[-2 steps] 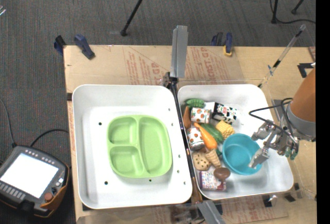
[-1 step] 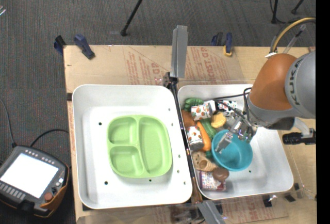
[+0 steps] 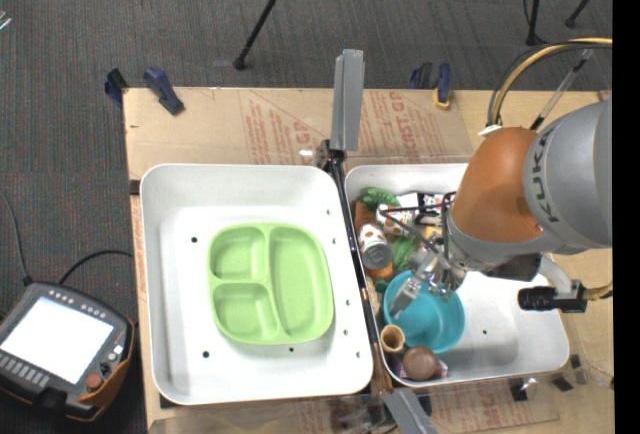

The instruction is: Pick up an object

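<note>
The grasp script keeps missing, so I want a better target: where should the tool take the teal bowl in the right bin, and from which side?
Judging by its pose, grip the teal bowl by its rim, coming straight down. It sits upright with the opening up, so the thin edge is exposed; the near-right edge looks freest of clutter.

Teal bowl (image 3: 437, 319) upright under my wrist in the right bin (image 3: 520, 347), partly hidden by my arm, small tan cup (image 3: 392, 338) touching its left rim, brownish round lump (image 3: 421, 361) just below, cluttered items behind
</note>
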